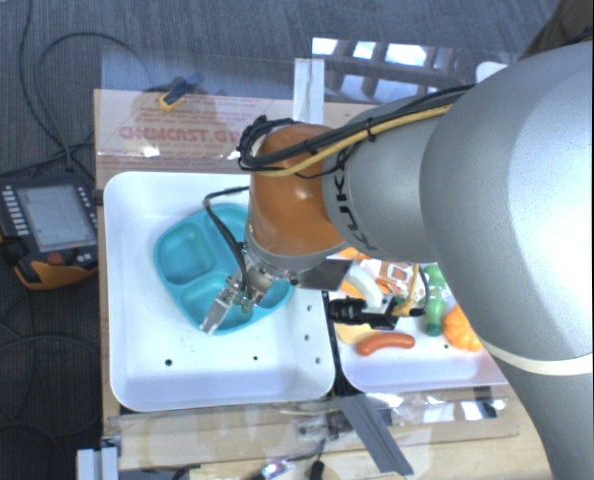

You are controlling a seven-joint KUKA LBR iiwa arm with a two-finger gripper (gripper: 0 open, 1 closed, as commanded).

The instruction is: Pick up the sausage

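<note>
Claw point(220, 311) of the grey arm point(497, 198) hangs over the left bin point(137, 368), its metal fingers point(215, 318) pointing toward 7 o'clock above the lower edge of a blue sectioned dish point(187, 258); how far apart those fingers stand cannot be made out from this angle, and nothing is seen between them. An orange band point(287, 198) above the wrist covers the dish's right side, with black cables looped over its top. At 3 o'clock from the claw, across the wall where the two bins meet, the sausage point(385, 343) lies flat on the floor of the right bin point(417, 373), reddish-brown, its long axis running roughly 9 to 3 o'clock, well apart from the claw. Near the sausage at 1 o'clock stand a green bottle point(434, 303) and an orange piece point(462, 330), with other mixed items partly hidden beneath the arm. At 9 o'clock, off the bench, a handheld control pad point(47, 223) rests on the carpet.
</note>
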